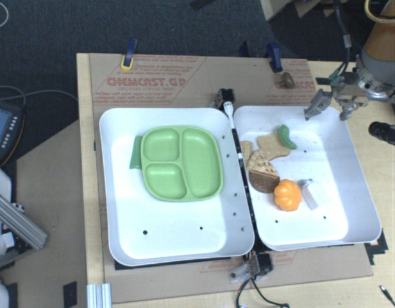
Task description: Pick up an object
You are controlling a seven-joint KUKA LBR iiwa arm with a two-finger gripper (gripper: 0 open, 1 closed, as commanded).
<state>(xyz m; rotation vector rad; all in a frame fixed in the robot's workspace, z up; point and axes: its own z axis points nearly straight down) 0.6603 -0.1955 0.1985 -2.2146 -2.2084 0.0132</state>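
Objects are heaped in the right bin (351, 191): a round orange pumpkin (288, 195), a brown wedge (262, 179), a tan biscuit shape (272, 145), a green piece (285, 135). The tool (331, 108) is seen spread apart, unladen, above the bin's far right corner.

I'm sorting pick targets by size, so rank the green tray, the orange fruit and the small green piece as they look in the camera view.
Largest to smallest:
1. green tray
2. orange fruit
3. small green piece
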